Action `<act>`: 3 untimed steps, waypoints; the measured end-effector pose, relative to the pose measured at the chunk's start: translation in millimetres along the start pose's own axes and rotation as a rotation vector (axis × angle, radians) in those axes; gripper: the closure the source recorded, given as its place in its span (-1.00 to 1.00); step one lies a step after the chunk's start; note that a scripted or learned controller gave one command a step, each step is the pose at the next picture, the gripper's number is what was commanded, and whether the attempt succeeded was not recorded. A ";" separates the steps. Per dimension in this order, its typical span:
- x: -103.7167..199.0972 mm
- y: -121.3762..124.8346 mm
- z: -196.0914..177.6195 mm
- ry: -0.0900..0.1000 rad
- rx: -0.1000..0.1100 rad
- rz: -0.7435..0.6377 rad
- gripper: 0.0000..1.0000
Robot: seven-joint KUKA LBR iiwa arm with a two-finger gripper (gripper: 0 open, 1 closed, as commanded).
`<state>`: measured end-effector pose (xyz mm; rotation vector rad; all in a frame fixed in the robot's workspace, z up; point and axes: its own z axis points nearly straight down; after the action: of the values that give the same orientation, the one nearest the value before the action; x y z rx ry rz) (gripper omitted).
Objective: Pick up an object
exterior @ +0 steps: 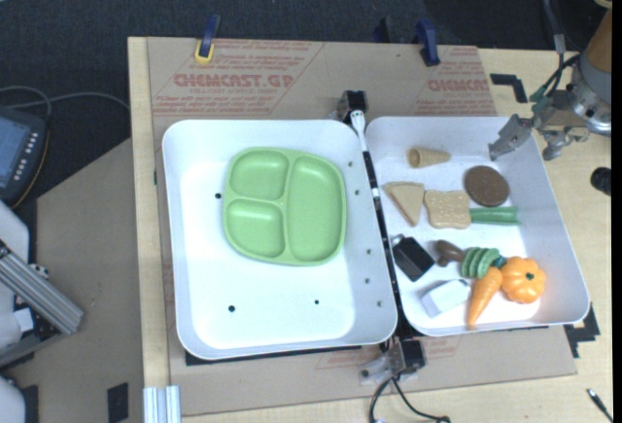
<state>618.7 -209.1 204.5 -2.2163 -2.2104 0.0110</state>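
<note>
The right bin (562,251) holds several toy foods: a tan cone (428,157), a round brown cookie (486,186), a bread wedge (405,200), a toast slice (447,208), a green stick (494,214), a carrot (483,293) and an orange pumpkin (523,279). A black block (411,257) and a white block (447,297) lie near its front left. My gripper (532,141) hovers over the bin's far right corner, up and to the right of the cookie. It is open, with nothing between its fingers.
A green divided plate (287,205) lies in the left bin (185,246). Blue clamps (426,42) and a yellow clamp (204,49) hold the cardboard at the bench's far edge. A rail (367,180) runs between the bins.
</note>
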 end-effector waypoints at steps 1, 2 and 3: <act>0.3 3.1 -8.3 -0.004 -0.014 -0.003 -1.00; 8.7 6.4 50.8 -0.001 -0.006 -0.004 -1.00; 13.4 5.8 94.5 -0.001 -0.007 -0.005 -1.00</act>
<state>623.3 -195.5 110.0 -2.2149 -2.2194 0.0045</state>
